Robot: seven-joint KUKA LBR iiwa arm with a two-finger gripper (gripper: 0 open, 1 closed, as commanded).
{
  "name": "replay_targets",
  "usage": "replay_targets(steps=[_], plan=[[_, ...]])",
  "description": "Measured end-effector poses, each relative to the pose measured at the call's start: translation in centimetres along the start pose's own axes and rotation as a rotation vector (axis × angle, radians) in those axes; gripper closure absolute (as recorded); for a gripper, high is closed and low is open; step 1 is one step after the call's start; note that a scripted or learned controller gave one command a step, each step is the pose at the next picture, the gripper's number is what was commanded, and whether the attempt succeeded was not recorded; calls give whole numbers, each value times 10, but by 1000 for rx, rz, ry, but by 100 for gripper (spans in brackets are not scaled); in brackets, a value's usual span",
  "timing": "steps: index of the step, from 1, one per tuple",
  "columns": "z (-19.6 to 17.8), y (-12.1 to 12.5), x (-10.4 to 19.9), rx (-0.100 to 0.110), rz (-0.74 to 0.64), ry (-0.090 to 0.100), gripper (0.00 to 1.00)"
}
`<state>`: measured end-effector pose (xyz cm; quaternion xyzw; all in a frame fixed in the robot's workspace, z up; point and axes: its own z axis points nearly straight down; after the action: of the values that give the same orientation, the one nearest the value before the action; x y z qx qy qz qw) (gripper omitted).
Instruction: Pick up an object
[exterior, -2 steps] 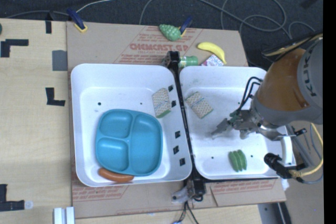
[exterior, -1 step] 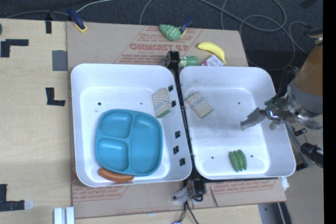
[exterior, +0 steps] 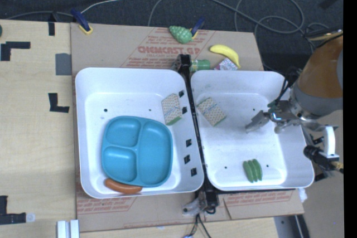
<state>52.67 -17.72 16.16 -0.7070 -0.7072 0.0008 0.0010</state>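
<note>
My gripper [exterior: 266,123] hangs over the right part of the right bin [exterior: 240,78], fingers spread open with nothing between them. One fingertip [exterior: 252,125] points left toward a patterned sponge [exterior: 211,111] that lies at the bin's left side, apart from it. A small green vegetable [exterior: 252,170] rests near the bin's front, below the gripper. In the left bin [exterior: 89,86] a second sponge [exterior: 172,108] leans by the divider. A blue divided plate [exterior: 136,150] lies there too, with an orange sausage-shaped piece [exterior: 122,187] at its front edge.
Behind the bins on the cardboard lie a banana [exterior: 225,54], a green leafy toy [exterior: 181,34] and a small green and pink item [exterior: 215,64]. Cables run across the dark floor at the back. The arm's grey and orange body [exterior: 321,78] stands at the right.
</note>
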Motion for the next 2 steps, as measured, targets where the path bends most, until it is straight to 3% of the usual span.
replay_targets(steps=[1,2], plan=[[-31,35,-37,-3,0,-2,0],[-23,49,-46,-2,-2,0,0]])
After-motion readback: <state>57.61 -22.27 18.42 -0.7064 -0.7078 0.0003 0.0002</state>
